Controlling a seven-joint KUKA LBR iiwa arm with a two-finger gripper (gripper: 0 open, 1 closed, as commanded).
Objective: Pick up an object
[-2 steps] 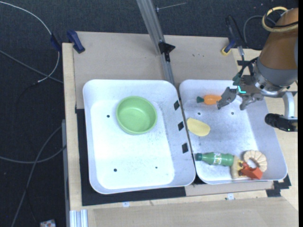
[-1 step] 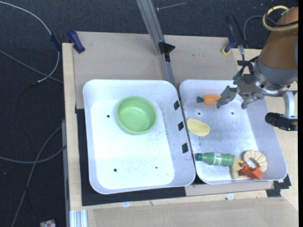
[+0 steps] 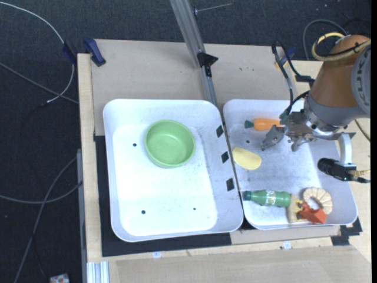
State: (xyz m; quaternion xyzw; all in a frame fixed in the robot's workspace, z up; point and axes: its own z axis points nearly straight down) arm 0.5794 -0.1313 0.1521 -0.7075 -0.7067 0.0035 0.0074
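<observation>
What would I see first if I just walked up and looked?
Probably the bright green bowl, sitting by itself in the left bin. Then the big grey and orange arm coming in from the right, with its end effector hanging over the right bin, near the toy carrot and a yellow piece.

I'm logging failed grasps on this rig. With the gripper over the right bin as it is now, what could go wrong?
1. The gripper hangs between the orange carrot toy and the yellow piece; it may close between them on nothing.
2. A descent could knock the carrot toy toward the right bin wall.
3. The green bottle and the clustered toys lie close together, so a grasp there may catch two.
</observation>
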